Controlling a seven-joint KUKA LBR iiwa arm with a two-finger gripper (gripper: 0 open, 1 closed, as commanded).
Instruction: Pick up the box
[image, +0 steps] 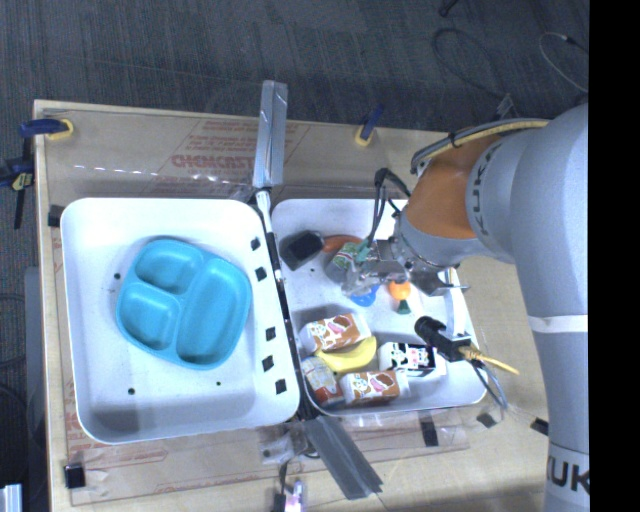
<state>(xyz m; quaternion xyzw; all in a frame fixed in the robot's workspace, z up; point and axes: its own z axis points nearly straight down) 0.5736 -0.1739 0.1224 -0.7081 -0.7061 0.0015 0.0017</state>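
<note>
The arm reaches in from the right over the right bin (300, 225), and its gripper (365, 272) hangs low among the clutter at the bin's middle; whether it is open or closed cannot be told from this view, and nothing is seen clasped in it. The task's box (334, 331), a small printed carton, lies nearer the front of the same bin, apart from the gripper and just touching a banana (352, 353). Two more cartons sit near it, a brown one (372, 385) and a black-and-white one (412, 358). The left bin (90, 230) holds a blue divided tray (185, 302). By the look of things the pick is not yet made: the box rests untouched, and the approach, grip and lift are all left to do
</note>
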